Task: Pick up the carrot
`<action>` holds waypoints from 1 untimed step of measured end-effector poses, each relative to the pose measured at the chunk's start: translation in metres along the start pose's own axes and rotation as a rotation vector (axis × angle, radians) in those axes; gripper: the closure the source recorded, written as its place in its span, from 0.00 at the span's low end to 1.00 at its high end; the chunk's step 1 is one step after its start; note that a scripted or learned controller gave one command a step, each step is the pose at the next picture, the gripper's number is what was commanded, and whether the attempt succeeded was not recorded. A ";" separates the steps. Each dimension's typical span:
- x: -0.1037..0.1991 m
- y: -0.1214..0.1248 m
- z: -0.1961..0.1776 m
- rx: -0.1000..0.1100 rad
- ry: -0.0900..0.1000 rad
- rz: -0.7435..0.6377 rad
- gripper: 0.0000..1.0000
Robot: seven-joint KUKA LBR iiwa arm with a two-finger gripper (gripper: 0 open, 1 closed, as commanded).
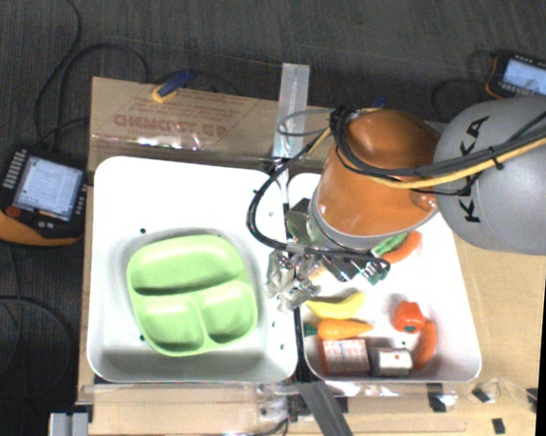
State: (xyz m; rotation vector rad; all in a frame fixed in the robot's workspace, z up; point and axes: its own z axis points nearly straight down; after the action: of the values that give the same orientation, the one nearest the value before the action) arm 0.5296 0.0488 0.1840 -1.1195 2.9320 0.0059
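Note:
An orange carrot (344, 328) lies in the right bin (465, 354), near its front-left corner, just below a yellow banana (338, 305). My gripper (290, 281) hangs under the orange wrist band, at the divide between the two bins. It is up and to the left of the carrot, beside the banana's left end. I see nothing held in it. The arm's bulk hides the back half of the right bin.
A green compartment plate (192, 293) lies in the left bin (111, 247). The right bin also holds a red pepper (409, 315), an orange piece (427, 341), a brown can (345, 356), a small white box (395, 362) and a red-orange item (404, 247) by the arm.

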 end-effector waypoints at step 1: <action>-0.035 0.069 -0.022 0.000 0.001 0.141 1.00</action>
State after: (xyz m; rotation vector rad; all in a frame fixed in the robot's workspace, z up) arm 0.5096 0.1239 0.2066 -0.9105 3.0045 0.0066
